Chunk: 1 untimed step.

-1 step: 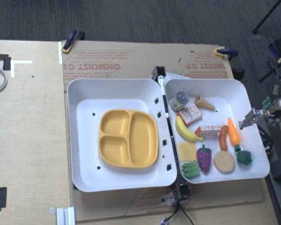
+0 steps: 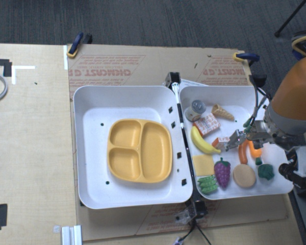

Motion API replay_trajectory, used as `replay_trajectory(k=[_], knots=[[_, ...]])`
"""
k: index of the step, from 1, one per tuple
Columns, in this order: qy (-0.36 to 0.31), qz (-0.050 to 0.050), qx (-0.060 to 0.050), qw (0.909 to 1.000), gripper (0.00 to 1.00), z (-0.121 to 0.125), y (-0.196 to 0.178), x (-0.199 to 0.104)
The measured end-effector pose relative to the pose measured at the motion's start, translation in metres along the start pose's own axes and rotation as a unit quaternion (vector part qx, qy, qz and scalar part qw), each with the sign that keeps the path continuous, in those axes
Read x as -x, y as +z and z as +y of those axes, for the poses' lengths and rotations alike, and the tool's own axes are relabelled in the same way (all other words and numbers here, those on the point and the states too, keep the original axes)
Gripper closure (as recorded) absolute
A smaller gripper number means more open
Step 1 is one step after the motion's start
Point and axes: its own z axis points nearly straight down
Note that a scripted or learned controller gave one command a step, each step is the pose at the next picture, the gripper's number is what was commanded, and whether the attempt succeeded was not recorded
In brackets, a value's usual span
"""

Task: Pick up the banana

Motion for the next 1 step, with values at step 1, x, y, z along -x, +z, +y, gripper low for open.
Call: replay_trajectory(k=[1], knots=[[-0.015,0.0,-0.001,0.9999,0.0,0.0331,0.0796,-0.0337]])
